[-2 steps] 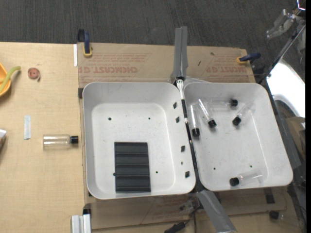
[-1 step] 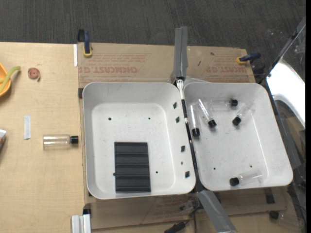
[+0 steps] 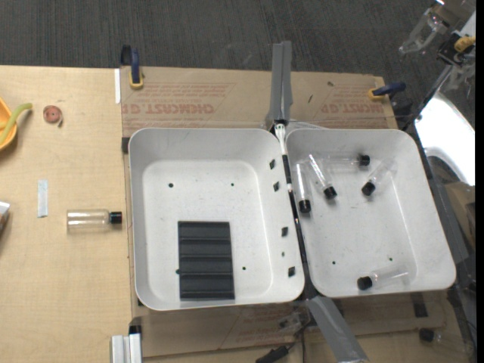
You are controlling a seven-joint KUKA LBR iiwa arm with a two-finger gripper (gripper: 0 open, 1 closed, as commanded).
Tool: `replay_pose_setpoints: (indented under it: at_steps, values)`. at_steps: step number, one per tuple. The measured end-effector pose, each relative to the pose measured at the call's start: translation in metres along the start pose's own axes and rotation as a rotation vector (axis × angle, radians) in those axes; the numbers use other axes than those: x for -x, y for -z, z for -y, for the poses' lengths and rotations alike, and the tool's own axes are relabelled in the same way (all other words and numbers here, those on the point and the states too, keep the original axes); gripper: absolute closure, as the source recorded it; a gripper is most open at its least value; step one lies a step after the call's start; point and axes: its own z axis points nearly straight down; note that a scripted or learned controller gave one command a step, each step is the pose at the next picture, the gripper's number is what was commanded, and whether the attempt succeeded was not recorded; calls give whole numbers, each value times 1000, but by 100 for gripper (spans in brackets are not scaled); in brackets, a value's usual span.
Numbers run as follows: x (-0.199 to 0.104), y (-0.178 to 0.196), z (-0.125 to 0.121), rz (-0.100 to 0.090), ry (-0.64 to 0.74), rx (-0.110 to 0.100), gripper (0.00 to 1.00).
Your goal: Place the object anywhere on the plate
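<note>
Table (image 3: 60, 278) carried two white bins side by side, left bin (image 3: 151, 157) held the dark ribbed plate (image 3: 205, 261), right bin (image 3: 423, 203) held five clear black-capped tubes (image 3: 321, 176), my claw (image 3: 435, 29) hung top right, grip state unclear.

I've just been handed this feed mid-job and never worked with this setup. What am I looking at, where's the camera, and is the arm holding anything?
One fixed camera looks down at a slant on a bench with two shallow white bins side by side. The left bin holds a dark ribbed plate, the target for the task. The right bin holds five clear tubes with black caps: four near its upper part, such as this one, and one by the front edge. The gripper sits at the top right corner, raised well away from the bins; it is too blurred to judge its fingers, and I see nothing in it. On the bench to the left lies another clear bottle.
</note>
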Motion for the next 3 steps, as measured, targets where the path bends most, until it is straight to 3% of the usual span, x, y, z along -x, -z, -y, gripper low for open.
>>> replay_pose_setpoints:
  at_steps: [1, 2, 3]
  values:
    - [75, 5, -39, 0, -277, 0, 0]
    - [8, 5, 26, 0, -425, -1, 0]
    - [90, 5, -35, 0, -596, -1, 0]
